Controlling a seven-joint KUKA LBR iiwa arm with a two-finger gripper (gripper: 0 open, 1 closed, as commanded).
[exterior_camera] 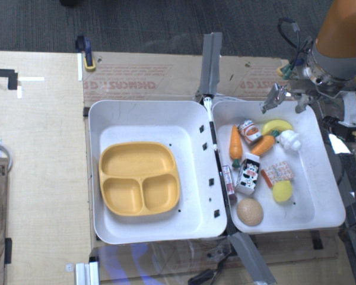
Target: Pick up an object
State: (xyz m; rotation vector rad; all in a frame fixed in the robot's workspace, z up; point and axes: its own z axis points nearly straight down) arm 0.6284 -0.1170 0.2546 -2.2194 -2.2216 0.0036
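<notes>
The gripper (287, 98) hangs over the top edge of the right bin (320, 218), fingers spread, nothing between them. No pick made so far; the whole job looks ahead of us. The candidates sit below in that bin: banana (276, 126) nearest, carrot (235, 143) beside the small can (249, 132), the milk carton (248, 176) in the middle, the brown ball (249, 212) at the near end. The left bin (101, 159) carries a yellow tray (139, 178). A descent and a close remain, I'd say.
</notes>
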